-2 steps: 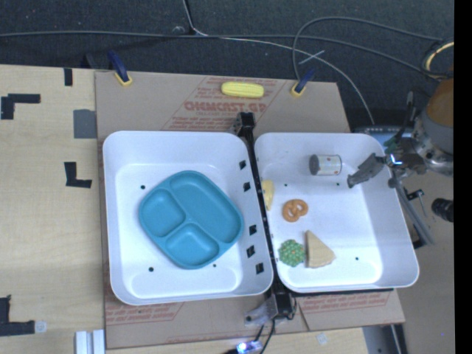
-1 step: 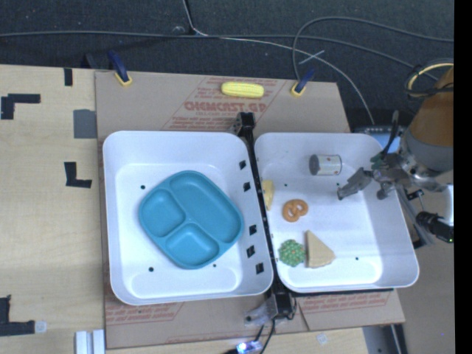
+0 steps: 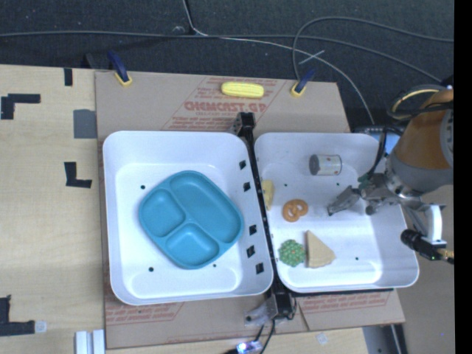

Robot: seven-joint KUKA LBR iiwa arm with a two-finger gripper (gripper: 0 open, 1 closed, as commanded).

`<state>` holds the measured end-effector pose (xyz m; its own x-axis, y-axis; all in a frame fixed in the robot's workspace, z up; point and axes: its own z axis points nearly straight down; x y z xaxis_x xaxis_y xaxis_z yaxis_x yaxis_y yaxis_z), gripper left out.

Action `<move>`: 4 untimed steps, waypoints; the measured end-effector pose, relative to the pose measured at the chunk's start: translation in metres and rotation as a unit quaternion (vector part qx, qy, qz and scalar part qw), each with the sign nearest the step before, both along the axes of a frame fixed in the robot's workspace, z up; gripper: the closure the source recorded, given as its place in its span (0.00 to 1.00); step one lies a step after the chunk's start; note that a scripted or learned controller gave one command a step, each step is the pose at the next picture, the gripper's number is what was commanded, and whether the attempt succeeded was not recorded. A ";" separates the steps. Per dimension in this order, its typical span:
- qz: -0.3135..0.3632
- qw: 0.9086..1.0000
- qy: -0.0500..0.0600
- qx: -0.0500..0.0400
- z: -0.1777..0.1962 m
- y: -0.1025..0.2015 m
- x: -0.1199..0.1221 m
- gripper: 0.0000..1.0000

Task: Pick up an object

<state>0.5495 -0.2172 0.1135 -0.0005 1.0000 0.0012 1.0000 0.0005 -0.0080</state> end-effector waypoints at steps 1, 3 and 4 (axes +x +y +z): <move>0.001 1.000 -0.003 -0.001 0.014 0.000 0.002 1.00; 0.000 1.000 -0.006 -0.002 0.112 0.000 -0.007 1.00; 0.000 1.000 -0.007 -0.002 0.172 -0.006 0.001 1.00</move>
